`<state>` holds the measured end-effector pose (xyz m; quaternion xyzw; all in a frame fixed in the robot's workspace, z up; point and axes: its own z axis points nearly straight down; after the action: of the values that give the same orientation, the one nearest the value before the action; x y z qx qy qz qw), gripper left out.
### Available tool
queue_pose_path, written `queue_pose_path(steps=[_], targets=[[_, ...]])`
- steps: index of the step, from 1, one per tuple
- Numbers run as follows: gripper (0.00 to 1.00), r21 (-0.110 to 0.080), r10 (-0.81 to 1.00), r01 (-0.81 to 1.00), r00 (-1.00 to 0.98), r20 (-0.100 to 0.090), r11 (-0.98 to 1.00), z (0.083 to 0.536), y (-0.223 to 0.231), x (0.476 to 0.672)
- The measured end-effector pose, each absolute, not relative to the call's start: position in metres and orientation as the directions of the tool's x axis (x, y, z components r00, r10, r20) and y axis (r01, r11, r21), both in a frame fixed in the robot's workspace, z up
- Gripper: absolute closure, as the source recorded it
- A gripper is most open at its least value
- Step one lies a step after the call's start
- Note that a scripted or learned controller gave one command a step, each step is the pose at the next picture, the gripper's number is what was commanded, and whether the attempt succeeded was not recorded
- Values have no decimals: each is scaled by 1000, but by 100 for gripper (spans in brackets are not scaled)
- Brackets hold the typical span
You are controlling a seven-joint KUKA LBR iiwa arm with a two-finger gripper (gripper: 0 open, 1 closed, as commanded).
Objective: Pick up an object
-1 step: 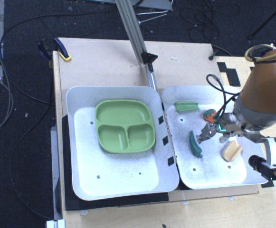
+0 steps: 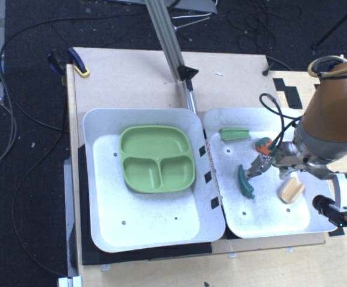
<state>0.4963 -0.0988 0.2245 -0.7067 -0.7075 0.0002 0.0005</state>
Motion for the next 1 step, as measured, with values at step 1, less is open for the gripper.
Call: queue_pose_path(steps=[1], targets=[[0, -6, 1000, 1000, 3, 1, -3, 171, -106, 488]])
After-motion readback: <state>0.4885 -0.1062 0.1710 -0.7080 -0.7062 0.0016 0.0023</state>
